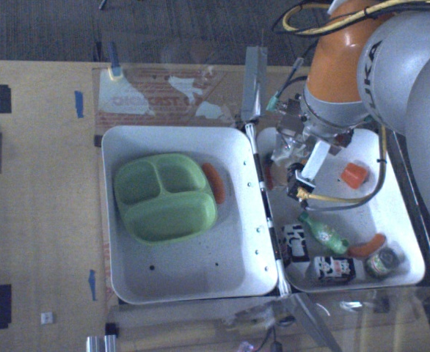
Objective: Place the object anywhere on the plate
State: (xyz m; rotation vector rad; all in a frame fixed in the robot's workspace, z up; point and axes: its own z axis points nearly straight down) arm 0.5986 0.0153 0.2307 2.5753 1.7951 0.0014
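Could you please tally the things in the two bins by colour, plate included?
Green: 2, the plate and the bottle
Orange: 3, the stick beside the plate, the block, the stick in the right bin
Black-and-white: 2, the upper carton and the lower carton
Dark: 1, the round can
Total: 8

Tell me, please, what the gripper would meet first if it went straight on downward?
Probably the bare floor of the right bin near its left wall. A small reddish thing lies close beside that line, and depth is unclear at this slant, so the gripper might touch that first.
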